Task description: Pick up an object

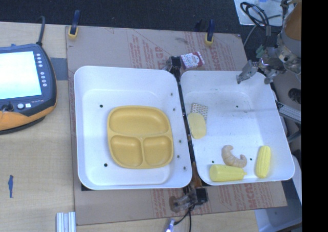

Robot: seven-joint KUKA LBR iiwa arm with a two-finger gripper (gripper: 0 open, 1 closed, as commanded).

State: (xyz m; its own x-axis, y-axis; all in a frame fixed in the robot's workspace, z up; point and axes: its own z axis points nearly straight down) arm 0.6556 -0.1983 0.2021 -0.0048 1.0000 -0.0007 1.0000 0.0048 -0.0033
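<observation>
Cardboard-covered tabletop carries both bins; the end effector hovers spread and empty over the right bin, corn cob ungrasped.

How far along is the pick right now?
Nothing looks picked yet. The gripper is open above the right bin's far edge, holding nothing. The corn cob, shrimp and yellow wedge lie near its front edge. Descent, grasp and lift remain.
</observation>
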